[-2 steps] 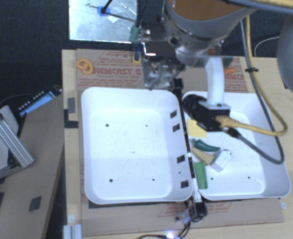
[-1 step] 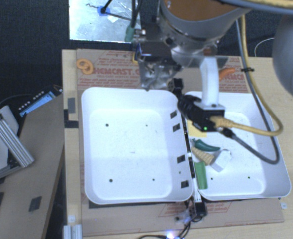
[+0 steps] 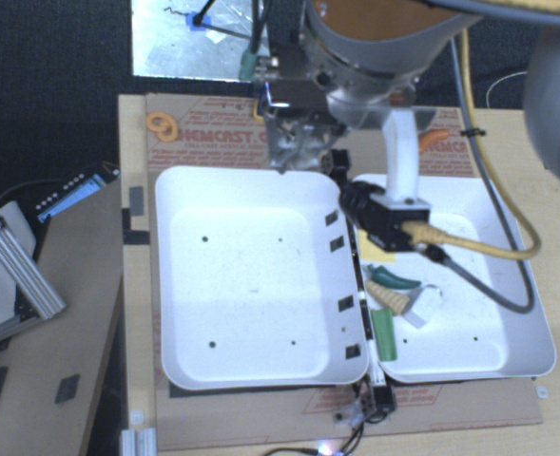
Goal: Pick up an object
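**Hand above bins' back edge, objects in right bin**

Metal two-finger hand hangs over the back rim of the left white plastic bin; finger state cannot tell. Two bins. Right white bin holds a green stick, long axis front-to-back, a teal curved piece, a tan cone and a white scrap. Cardboard sheet on the counter, red print, partly "HEMCAST".

"HEMCAST" printed on cardboard sheet
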Motion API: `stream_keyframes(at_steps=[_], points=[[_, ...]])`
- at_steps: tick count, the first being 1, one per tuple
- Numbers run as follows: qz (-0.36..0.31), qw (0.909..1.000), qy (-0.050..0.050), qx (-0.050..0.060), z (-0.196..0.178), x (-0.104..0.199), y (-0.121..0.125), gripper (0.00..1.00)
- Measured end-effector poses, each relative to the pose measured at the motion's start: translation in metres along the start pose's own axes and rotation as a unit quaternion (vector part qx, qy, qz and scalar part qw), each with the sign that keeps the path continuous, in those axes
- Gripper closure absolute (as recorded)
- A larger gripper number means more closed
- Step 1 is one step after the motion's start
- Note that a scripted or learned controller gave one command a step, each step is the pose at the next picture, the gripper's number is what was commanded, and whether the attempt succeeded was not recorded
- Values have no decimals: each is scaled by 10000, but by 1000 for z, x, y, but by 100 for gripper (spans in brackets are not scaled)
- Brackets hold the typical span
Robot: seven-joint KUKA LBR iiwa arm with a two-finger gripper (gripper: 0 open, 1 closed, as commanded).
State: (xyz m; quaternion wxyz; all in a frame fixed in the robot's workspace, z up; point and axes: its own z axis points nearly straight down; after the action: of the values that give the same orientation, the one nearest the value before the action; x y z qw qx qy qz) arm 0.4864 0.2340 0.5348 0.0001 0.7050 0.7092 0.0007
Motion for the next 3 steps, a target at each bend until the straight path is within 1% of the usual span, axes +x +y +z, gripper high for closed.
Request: stream_keyframes(at_steps=[3], points=[[1,10000,-1,0,0,0,0,100]])
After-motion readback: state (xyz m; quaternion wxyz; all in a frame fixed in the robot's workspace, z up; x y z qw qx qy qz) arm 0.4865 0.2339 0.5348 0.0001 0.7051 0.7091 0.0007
